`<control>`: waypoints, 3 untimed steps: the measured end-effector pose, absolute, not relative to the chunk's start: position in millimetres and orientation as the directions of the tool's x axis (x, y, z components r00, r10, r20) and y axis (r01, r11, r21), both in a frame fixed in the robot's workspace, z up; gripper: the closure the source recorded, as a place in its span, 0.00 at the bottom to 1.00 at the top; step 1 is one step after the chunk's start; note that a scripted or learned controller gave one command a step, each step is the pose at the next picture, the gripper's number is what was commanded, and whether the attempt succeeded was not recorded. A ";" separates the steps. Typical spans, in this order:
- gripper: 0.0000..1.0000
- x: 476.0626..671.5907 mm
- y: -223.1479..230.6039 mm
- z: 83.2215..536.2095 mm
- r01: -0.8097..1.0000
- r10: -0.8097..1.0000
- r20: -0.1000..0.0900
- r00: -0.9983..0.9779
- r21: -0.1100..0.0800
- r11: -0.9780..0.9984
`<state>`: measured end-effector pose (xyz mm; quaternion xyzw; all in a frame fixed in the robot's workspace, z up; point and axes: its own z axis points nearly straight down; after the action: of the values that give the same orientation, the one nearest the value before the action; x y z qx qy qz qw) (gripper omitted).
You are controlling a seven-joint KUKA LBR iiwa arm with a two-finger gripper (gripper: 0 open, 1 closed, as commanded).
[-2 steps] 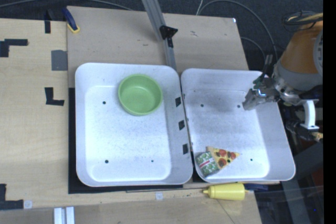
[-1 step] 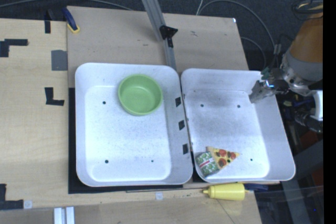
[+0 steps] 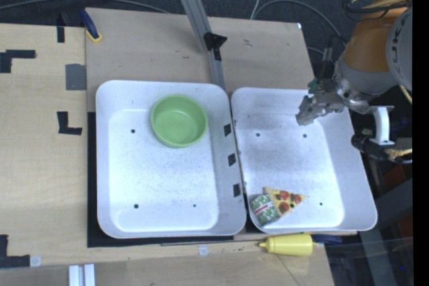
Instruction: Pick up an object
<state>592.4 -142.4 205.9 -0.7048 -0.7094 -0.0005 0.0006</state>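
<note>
Yellow bottle [image 3: 289, 244] lying on tabletop [image 3: 161, 43] nr front; pizza slice [image 3: 285, 199] in right bin [image 3: 348, 204]. Fingers [image 3: 305, 115] hovering above, state unclear.

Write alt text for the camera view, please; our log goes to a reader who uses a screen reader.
A grey robot arm reaches in from the right, its gripper over the far part of the right bin, apart from a pizza slice toy in that bin's near left corner. The left bin holds a green bowl; a yellow bottle lies on the bench.
</note>
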 end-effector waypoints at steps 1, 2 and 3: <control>1.00 599.7 -92.4 217.0 1.000 1.000 0.002 -0.007 -0.001 0.007; 1.00 614.0 -31.6 225.7 1.000 1.000 0.002 -0.008 0.000 0.008; 1.00 618.5 20.0 218.6 1.000 1.000 0.001 -0.007 -0.002 0.007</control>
<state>618.5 20.0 218.6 -0.7047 -0.7095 0.0002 0.0012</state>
